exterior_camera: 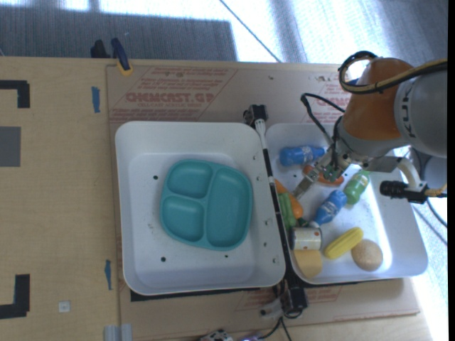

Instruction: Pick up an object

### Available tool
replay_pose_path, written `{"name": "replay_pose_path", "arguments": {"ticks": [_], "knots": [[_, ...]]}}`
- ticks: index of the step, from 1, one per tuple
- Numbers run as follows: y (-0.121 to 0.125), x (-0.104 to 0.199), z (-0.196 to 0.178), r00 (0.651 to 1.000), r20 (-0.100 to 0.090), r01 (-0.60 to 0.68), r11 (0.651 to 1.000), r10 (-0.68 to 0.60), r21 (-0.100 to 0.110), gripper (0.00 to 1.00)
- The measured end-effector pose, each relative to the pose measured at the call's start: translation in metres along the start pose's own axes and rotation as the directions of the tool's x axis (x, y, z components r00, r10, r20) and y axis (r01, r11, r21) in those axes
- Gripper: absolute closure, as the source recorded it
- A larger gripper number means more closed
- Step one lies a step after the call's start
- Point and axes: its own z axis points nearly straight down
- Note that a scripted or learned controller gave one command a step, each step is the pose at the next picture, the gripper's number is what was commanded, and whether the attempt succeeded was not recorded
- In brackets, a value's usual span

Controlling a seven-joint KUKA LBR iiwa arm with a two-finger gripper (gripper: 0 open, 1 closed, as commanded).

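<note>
Teal divided plate [207, 204] in left bin [135, 190]; tool [311, 180] low over cluttered right bin [405, 251].

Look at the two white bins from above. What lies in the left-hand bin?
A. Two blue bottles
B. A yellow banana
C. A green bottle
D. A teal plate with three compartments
D: the teal divided plate lies alone in the left bin, while the small toys, such as the yellow banana and the blue bottles, all sit in the right bin.
</note>
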Motion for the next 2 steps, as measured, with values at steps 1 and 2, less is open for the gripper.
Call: {"name": "replay_pose_path", "arguments": {"ticks": [1,2], "knots": [[0.0000,0.0000,0.0000,1.000,0.000,0.000,1.000,0.000,0.000,0.00],[0.0000,0.0000,0.0000,1.000,0.000,0.000,1.000,0.000,0.000,0.00]]}}
